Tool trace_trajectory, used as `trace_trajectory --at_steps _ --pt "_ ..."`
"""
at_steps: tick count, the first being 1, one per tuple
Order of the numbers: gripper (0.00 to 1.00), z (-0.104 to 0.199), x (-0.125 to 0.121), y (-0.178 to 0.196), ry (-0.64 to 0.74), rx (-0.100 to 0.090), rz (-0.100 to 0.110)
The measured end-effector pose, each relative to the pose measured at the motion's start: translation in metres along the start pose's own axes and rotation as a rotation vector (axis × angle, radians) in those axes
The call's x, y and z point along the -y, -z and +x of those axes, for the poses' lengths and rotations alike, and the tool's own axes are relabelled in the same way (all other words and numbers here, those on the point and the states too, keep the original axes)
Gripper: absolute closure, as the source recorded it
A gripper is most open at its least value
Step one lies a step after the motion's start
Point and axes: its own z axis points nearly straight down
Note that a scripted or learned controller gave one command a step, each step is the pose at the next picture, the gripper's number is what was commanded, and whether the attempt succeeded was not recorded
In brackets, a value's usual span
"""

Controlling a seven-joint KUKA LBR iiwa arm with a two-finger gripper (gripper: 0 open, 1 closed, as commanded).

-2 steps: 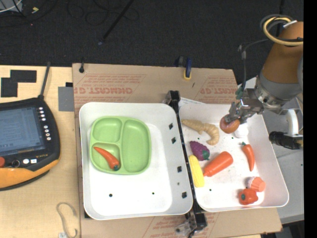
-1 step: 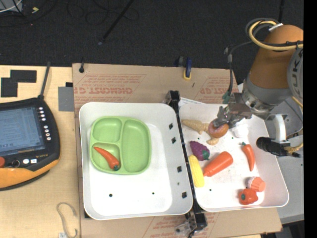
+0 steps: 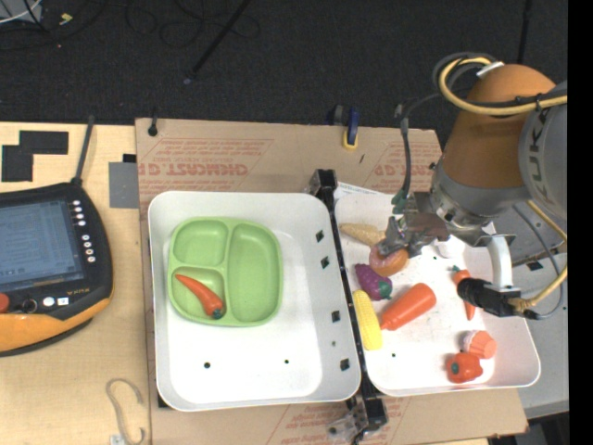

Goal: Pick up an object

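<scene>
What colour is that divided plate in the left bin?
Light green; the divided plate shows plainly in the camera view.

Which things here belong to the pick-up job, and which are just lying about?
Job: tool; toy items in the right bin: large carrot, corn cob, purple vegetable.
Lying about: green divided plate, red chilli, handheld pendant.

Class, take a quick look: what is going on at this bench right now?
A grey and orange robot arm reaches into the right bin, its gripper down over a brownish toy among play foods: an orange carrot, yellow corn and a purple piece. The left bin holds a green divided plate with a red chili pepper.
</scene>
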Motion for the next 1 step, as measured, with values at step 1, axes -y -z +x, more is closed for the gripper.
trace_trajectory --at_steps 1 --pt "1.0 0.0023 -0.0026 -0.0209 -0.002 0.001 0.0"
